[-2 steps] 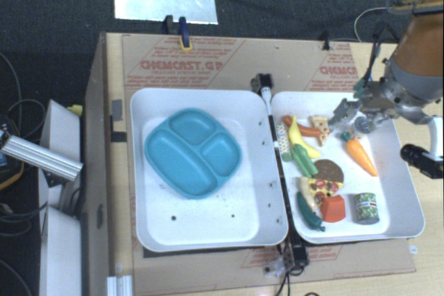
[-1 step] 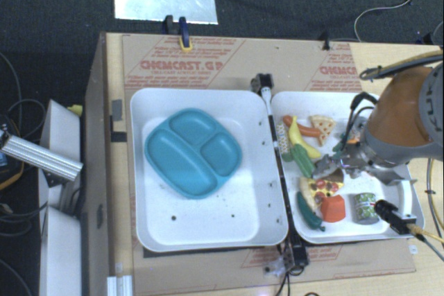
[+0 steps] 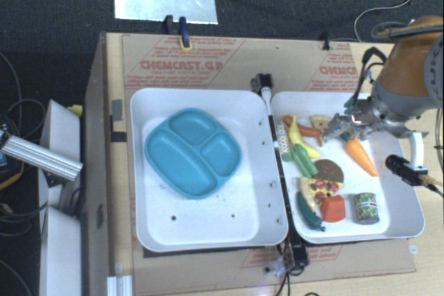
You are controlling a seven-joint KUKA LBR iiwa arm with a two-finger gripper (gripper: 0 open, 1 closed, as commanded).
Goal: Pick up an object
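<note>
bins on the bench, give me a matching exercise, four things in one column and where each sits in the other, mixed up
Things:
1. blue divided plate
2. carrot
3. can
4. banana

Places:
A. right bin, near corner by the arm's side
B. left bin
C. right bin, just below the gripper
D. right bin, far end by the divider

Pairs: 1-B, 2-C, 3-A, 4-D

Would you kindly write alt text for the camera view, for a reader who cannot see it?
A grey robot arm's gripper hovers over the right white bin of toy food, beside a carrot and a banana. The left bin holds a blue divided plate.
</note>
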